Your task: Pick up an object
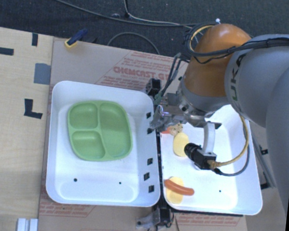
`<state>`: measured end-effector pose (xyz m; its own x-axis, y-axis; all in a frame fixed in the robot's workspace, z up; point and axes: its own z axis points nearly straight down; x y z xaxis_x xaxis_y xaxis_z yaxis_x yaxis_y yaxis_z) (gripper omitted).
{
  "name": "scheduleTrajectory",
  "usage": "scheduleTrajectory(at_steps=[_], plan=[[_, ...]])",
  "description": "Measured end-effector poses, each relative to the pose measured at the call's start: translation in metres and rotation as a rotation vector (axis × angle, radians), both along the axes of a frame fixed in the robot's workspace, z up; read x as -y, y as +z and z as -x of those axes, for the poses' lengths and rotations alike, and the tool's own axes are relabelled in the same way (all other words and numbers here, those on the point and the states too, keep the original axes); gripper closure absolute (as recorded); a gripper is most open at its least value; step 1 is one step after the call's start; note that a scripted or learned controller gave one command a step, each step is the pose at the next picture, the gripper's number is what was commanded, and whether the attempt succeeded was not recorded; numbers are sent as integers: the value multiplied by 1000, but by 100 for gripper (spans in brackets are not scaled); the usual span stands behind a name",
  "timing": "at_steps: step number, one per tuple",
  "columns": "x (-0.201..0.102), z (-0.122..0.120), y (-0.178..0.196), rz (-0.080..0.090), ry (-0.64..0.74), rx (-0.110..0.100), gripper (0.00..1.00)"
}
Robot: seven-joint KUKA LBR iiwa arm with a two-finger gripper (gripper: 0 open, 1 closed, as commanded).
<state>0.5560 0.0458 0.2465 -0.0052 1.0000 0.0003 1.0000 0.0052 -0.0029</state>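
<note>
— Yellow piece (181,143) lies in the right bin (239,194), just under my claw (171,122). Is the claw wide?
— I cannot tell. I would center it first, then descend straight.

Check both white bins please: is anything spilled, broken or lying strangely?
Nothing stands out. The green divided plastic plate lies flat in the left white bin; the orange sausage-shaped toy rests across a yellow piece in the right white bin.
</note>
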Motion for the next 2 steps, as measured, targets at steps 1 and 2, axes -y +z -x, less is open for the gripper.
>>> scheduleTrajectory(at_steps=[1,2], plan=[[-54,8,-8,1,-2,0,100],[-53,8,-8,1,-2,0,0]])
